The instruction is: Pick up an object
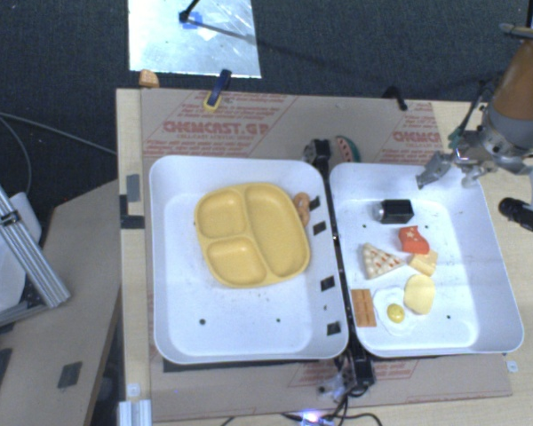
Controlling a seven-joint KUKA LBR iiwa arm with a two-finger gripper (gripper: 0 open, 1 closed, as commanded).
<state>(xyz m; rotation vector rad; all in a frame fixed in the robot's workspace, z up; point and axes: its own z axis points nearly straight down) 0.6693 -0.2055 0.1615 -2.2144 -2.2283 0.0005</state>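
Reaching in from the right, the grey arm with an orange band (524, 87) holds its hand (451, 169) above the far right corner of the right shallow white bin (489, 238); the two fingers (429, 174) stand apart with nothing between them, so the hand is open. Candidate objects lie in this bin: a small black block (395, 209) at the far side, nearest the hand; a red toy piece (413, 239) just near of it; a yellow cheese-like cube (424, 263) touching the red piece; a tan wedge-shaped slice (381, 260) to the left; a pale yellow rounded piece (418, 295) beside a toy fried egg (393, 311); and a small orange cracker-like rectangle (362, 307) at the left wall. The left shallow white bin (178, 327) holds a yellow three-compartment plate (251, 232), with a small orange-brown item (302, 207) at its far right edge. Both bins rest on a cardboard sheet (275, 122) on the desk.
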